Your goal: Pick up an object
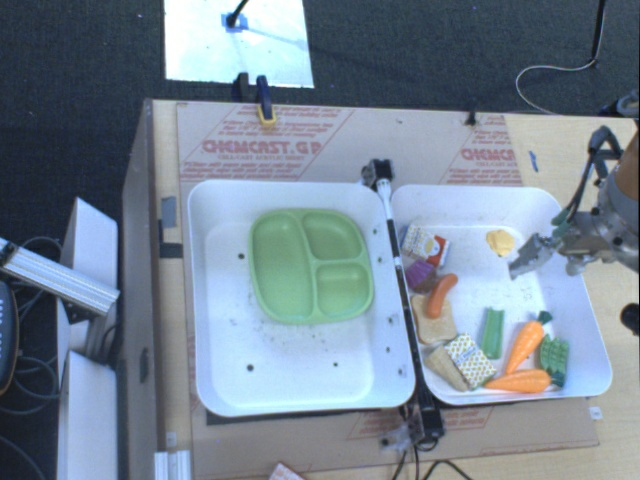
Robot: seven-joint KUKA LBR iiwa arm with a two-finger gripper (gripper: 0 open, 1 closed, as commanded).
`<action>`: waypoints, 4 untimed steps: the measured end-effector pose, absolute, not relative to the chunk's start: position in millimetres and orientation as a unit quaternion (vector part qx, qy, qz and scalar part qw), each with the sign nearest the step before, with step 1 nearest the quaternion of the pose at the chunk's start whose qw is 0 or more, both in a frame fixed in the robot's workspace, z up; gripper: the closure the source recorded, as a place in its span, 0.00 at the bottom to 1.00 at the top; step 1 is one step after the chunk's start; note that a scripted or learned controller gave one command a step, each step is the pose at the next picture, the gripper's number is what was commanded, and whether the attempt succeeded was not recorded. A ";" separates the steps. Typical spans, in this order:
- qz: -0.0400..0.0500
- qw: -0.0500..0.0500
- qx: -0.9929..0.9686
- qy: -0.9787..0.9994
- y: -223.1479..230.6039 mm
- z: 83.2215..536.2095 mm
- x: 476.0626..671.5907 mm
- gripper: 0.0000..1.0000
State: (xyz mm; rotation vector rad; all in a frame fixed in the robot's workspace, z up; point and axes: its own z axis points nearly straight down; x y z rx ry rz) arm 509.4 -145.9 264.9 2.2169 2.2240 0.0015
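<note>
White plastic gives us two shallow bins side by side on the desk (300, 133): the left bin (225, 368) carries a green divided plate (310, 265), and the right bin (580, 368) holds a scatter of toy food. We see the claw (528, 256) reaching in from the right, poised over the upper right part of the right bin, and we cannot tell from this slanted view how it is set; nothing shows in it that we could call held. Just up and to the left of it lies a small yellow piece (501, 240), the nearest candidate by our judgement. Lower down we find a green stick (492, 332) lying roughly upright in the picture, two toy carrots (524, 344) at the bottom right, one slanted and one nearly level, and a toy sausage (440, 294) slanting nearer the divider. Against the divider sit a small printed carton (420, 241) and a checked box (470, 360). We judge the pick not yet made; the coming move turns on whether the claw shifts a little left for the yellow piece or travels down toward the carrots, whose long axes would ask for a crosswise grip.
</note>
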 end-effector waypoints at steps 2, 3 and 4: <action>0.001 0.000 0.706 0.709 -125.8 83.8 574.5 0.00; 0.001 0.002 0.706 0.709 -88.6 85.1 620.1 0.00; 0.001 0.001 0.705 0.709 -88.8 95.3 620.0 1.00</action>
